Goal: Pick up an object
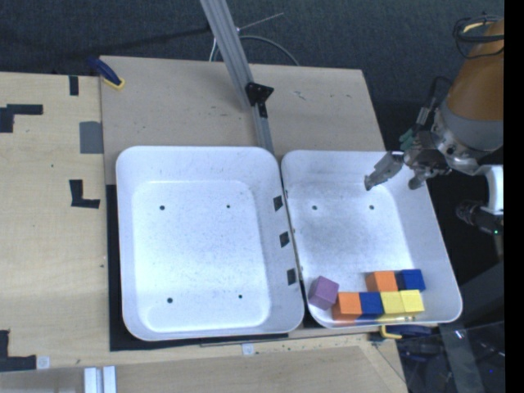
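The surface (205,97) stretches away to my left, wide and wooden, and carries the two white bins. The left bin (131,219) sits well away from my tool, on the far side of the right bin. The right bin (327,170) lies directly under me; my tool (395,174) hangs above its upper right corner, near the rim.

My arm (479,72) comes in from the right, orange band above the wrist. The two fingers look spread apart, with nothing between them, though at this slant and size I would only call that likely, not sure.

The things to pick lie well apart from my tool, down along the near wall of the right bin: a purple block (325,291) at the left end, then an orange block (350,304), a blue block (371,302), two yellow blocks (402,302), and behind those another orange block (381,281) and another blue block (411,279), all packed touching or nearly so.

By my reckoning the task is barely begun: nothing grasped, nothing lifted. Left to do are travelling to the cluster, descending, closing on one block and raising it. The purple block, at the open end, looks the easiest.
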Robot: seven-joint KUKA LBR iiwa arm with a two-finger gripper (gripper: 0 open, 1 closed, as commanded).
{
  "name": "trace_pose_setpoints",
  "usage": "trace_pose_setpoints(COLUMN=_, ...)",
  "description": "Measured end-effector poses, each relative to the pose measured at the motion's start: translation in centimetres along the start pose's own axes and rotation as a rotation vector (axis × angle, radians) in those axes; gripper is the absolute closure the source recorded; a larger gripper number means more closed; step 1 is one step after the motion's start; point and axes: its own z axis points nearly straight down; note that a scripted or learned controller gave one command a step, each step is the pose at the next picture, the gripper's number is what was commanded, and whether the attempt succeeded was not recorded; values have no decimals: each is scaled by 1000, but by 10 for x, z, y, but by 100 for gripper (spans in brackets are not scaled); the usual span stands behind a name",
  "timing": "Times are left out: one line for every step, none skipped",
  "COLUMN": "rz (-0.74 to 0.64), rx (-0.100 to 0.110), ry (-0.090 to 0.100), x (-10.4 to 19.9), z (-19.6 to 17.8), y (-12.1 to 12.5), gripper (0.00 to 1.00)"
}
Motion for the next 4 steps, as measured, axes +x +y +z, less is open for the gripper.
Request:
trace_pose_setpoints(rz=2, rx=6, ry=1, x=12, z=27, y=-70, gripper=0)
trace_pose_setpoints(rz=0, rx=6, ry=0, x=6, z=114, y=-22, gripper=0)
trace_pose_setpoints(rz=1, rx=6, ry=0, x=2, z=163, y=-23, gripper=0)
trace_pose_setpoints(rz=3, rx=2, ry=-2, x=-23, z=163, y=-29, gripper=0)
